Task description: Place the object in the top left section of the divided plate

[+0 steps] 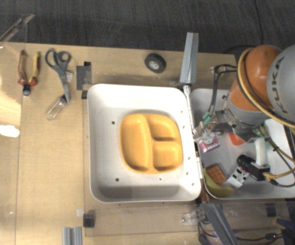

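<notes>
A yellow divided plate (150,141) lies in the middle of the left white bin (106,188), with one long section on its left and two smaller ones on its right. My gripper (206,130) hangs low at the left edge of the right bin (285,190), just right of the wall between the bins. A small pink and white object (209,146) lies right under it; whether it is held I cannot make out. The grey arm with its orange band (257,78) covers the upper part of the right bin.
In the right bin lie a brown waffle-like piece (216,174), an olive-yellow item (217,189), a black and white object (243,170), a white piece (260,150) and a small red thing (237,137). Scissors (60,70), pliers (28,70) and a tape roll (155,63) rest on the bench.
</notes>
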